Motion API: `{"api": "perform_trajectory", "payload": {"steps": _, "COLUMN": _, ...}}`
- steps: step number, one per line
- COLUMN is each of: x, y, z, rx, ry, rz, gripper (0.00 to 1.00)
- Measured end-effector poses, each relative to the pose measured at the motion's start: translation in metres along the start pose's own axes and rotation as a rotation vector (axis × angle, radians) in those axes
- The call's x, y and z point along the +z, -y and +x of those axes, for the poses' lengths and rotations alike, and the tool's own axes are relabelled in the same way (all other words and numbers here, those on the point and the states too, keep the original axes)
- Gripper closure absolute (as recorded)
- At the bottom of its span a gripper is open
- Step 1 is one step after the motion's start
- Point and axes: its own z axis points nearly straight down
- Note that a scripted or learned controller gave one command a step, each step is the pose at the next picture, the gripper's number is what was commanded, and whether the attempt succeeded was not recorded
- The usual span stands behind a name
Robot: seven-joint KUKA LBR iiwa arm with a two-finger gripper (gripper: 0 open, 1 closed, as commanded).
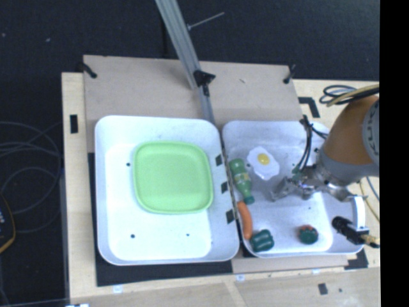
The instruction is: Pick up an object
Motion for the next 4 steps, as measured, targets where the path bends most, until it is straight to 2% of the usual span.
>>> {"api": "perform_trajectory", "payload": {"steps": 1, "x": -0.013, "y": -0.002, "z": -0.001, "rx": 0.001, "ry": 0.001, "rz": -0.006, "gripper": 1.0}}
{"api": "perform_trajectory", "payload": {"steps": 2, "x": -0.058, "y": -0.002, "z": -0.009, "rx": 0.001, "ry": 0.002, "rz": -0.008, "gripper": 1.0}}
{"api": "perform_trajectory", "payload": {"steps": 3, "x": -0.12, "y": -0.007, "z": -0.012, "rx": -0.001, "ry": 0.002, "rz": -0.01, "gripper": 1.0}}
{"api": "perform_trajectory", "payload": {"steps": 4, "x": -0.121, "y": -0.007, "z": -0.012, "rx": -0.001, "ry": 0.0, "rz": -0.005, "gripper": 1.0}}
